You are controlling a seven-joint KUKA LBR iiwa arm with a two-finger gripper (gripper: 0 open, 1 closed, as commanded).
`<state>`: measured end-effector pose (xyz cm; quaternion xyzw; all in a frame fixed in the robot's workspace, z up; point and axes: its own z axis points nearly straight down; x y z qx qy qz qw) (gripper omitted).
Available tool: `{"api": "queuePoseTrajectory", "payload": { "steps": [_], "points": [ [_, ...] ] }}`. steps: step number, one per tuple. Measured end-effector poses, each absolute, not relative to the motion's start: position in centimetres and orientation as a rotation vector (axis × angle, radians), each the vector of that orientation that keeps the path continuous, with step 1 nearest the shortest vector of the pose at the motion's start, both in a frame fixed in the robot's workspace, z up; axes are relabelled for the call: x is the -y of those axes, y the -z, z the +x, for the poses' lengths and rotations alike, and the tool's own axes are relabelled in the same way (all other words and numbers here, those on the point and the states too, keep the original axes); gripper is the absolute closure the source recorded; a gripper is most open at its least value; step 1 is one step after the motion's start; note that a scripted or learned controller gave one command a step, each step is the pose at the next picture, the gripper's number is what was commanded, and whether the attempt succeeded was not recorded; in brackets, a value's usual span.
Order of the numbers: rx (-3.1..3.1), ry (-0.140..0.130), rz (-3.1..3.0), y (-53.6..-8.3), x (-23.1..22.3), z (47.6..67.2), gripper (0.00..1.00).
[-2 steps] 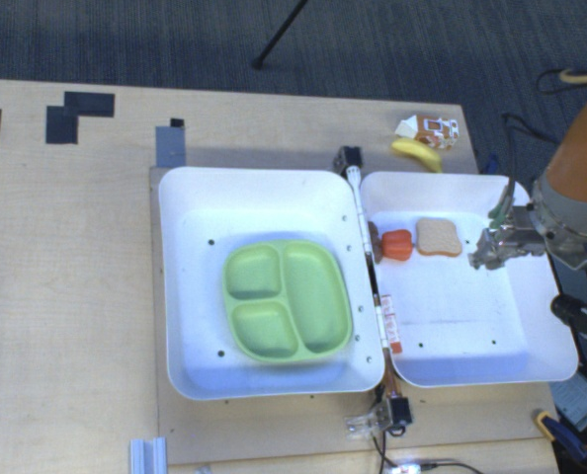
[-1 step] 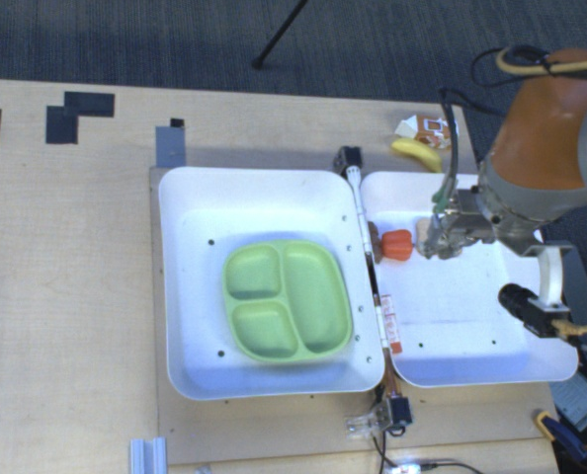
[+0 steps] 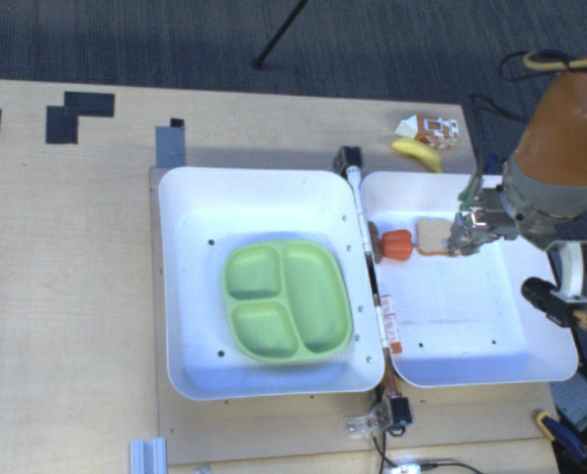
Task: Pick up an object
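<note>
Two candidate objects noted in right bin [image 3: 491, 363]: orange-red piece [image 3: 397, 245] and tan slab [image 3: 433, 236], touching. Claw [image 3: 463, 235] sat low at slab's right end; we could not tell its state. We judged centring over slab, clear of bin wall, essential before closing.

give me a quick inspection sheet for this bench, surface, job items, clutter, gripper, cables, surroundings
surface: light wooden bench bearing two shallow white bins, left bin and right bin, side by side
job's things: small orange-red block and flat tan slice in the right bin's far part; green three-compartment plastic tray in the left bin
clutter: yellow banana-shaped toy and small printed packet on the bench behind the right bin
grippers: two-finger gripper low over the tan slice's right end; fingers unclear
cables: thin wires at the bench's front edge
surroundings: dark carpet
</note>
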<state>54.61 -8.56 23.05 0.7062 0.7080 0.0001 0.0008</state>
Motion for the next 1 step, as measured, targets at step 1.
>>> {"api": "queuePoseTrajectory", "payload": {
  "steps": [1],
  "points": [
    [-2.223,-0.002,2.216,-24.53,14.29,54.39,1.0]
  ]
}}
